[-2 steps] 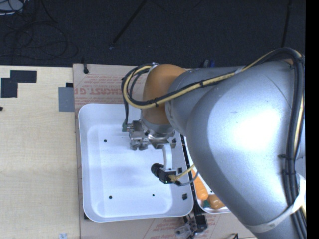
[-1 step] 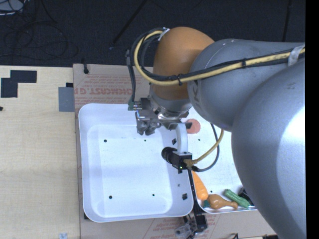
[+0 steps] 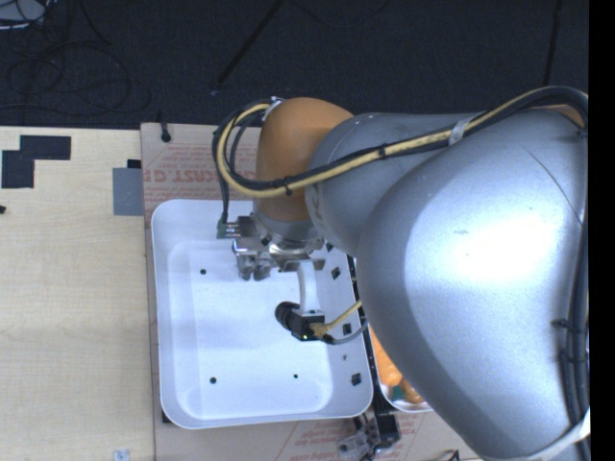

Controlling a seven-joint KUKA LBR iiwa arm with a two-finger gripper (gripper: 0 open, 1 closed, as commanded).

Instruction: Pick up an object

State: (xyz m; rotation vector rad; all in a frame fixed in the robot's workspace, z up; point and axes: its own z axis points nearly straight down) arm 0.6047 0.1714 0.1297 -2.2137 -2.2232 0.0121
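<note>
Pale wooden bench (image 3: 77,286) under a dark backdrop, bearing a white bin (image 3: 221,344). Gripper (image 3: 255,265) poised over the bin's far edge; apart or together, impossible to tell. Orange objects (image 3: 392,373) glimpsed past the bin's right edge, beneath the arm (image 3: 461,257). Best to rise above the right wall before crossing. Ample bare floor toward the left edge.

Bench (image 3: 67,296) w/ cardboard sheet (image 3: 187,168) under 1 white bin (image 3: 192,363).
</note>
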